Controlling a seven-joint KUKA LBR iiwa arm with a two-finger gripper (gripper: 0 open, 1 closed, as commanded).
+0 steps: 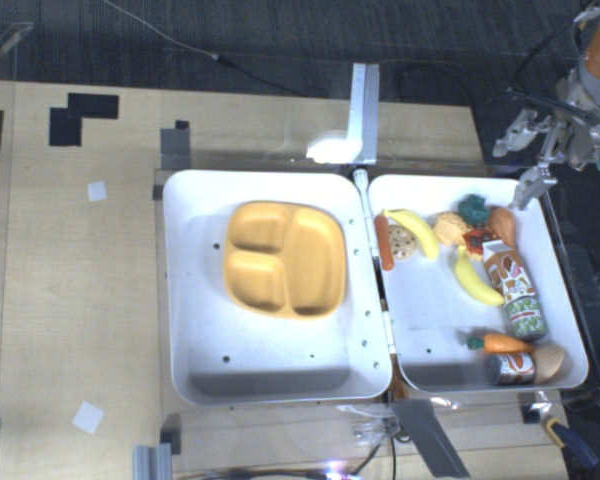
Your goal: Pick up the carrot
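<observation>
The carrot [502, 344] lies near the right bin's [420, 368] front edge, just above a can [513, 367]. The pincer [540, 153] hovers open and empty beyond that bin's far right corner.

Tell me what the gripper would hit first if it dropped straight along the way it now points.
Probably the right bin's top right corner or rim. The gripper hangs just above it, pointing down. Depth is unclear; the carrot lies far off that line.

A pale wooden bench top [70, 298] marked with black squares is set against dark grey carpeted floor [230, 13].
</observation>
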